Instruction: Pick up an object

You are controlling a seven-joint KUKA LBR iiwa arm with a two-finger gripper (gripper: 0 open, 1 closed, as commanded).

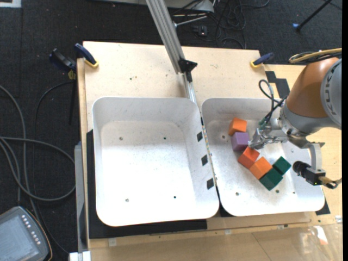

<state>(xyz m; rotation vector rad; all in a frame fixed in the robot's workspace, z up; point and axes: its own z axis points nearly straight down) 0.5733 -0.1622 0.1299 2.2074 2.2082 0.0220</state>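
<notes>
Purple block (pixel 240 141) — tool (pixel 255 142) just beside it

Dark carpeted floor (pixel 38 31) with loose black cables (pixel 22 145); pale speckled wooden bench top (pixel 141 69); slanted grey metal pole (pixel 163 20).

A pale, speckled wooden surface (pixel 141 64) carries two shallow white bins side by side, their inner rims touching. The right bin (pixel 304 200) lies under the end effector (pixel 255 141); the left bin (pixel 147 156) sits well to that end effector's left. Beyond the end effector, at the surface's far edge, a yellow-and-blue clamp (pixel 261 60) grips the near corner, and another clamp (pixel 86 56) grips the far-left corner.
</notes>
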